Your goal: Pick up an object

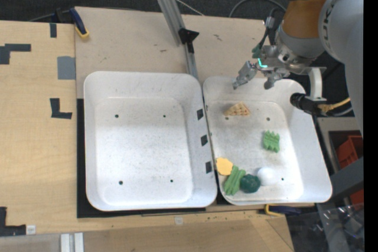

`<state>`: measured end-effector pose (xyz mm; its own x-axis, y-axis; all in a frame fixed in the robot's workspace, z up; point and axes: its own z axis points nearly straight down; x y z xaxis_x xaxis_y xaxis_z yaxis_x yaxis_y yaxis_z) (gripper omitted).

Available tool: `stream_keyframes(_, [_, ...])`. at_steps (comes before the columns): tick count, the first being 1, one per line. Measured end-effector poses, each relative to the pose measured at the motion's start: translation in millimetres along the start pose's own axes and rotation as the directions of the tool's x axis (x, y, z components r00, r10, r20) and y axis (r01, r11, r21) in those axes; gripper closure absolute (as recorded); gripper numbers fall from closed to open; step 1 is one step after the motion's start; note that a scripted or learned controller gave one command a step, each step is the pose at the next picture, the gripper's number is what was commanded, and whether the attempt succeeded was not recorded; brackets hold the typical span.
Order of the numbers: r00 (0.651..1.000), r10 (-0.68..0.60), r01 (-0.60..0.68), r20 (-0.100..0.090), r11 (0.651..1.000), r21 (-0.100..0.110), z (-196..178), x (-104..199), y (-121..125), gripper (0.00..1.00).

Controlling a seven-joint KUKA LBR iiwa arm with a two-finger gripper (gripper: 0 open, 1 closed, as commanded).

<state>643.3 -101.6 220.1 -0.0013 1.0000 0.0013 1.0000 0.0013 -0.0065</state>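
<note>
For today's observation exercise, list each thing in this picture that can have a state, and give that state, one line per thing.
gripper: open, fingers spread, hovering over the right bin's far edge, holding nothing
right bin: holds six small objects
left bin: flat on the bench
tan waffle piece: lying flat, nearest the gripper
green leafy piece: lying alone
yellow piece: touching the green pod
green pod: lying flat
dark green ball: beside the white ball
white ball: resting
</note>
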Motion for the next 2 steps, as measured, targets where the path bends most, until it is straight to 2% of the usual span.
stream_keyframes(1, [1.0,-0.001,0.001,0.001,1.0,-0.005,-3,0,1,0.0])
stream_keyframes(2, [1.0,0.0,0.0,0.002,1.0,0.002,61,3,-5,0.0])
